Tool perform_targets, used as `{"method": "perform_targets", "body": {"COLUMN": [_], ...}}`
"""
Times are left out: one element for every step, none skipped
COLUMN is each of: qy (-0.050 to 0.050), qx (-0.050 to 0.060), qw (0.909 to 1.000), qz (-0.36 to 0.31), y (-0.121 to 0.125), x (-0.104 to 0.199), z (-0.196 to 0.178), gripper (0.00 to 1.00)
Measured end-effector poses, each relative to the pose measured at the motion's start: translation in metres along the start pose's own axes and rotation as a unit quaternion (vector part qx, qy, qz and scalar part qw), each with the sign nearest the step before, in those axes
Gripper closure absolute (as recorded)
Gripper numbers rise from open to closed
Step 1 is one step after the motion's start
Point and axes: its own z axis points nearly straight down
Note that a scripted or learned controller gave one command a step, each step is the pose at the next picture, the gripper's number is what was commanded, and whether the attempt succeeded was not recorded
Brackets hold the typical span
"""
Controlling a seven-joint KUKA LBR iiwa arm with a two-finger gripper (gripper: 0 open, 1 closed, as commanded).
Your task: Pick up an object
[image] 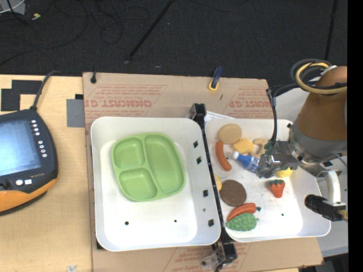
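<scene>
Robotics lab: teach pendant [22, 157], cardboard-lined bench [147, 98], loose floor cables [85, 16].

green tray [148, 166], white bins [102, 152], brown disc [232, 192]

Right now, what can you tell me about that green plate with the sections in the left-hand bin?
The green plate is a rounded-rectangle tray, seemingly smooth plastic, pale lime in colour. Raised ridges split it into three compartments: one long one along its right side and two smaller ones on its left. It lies flat and right way up on the floor of the left white bin, turned slightly askew to the bin's walls, a little toward the bin's far side. Only the bin floor touches it.
</scene>
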Motion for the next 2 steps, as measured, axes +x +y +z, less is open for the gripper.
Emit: {"method": "perform_targets", "body": {"qy": [0.0, 0.0], "qx": [0.0, 0.0], "qw": [1.0, 1.0], "qz": [-0.002, -0.001], "y": [0.045, 0.097], "x": [0.028, 0.049], "z": [-0.007, 0.01], "gripper": [1.0, 1.0]}}
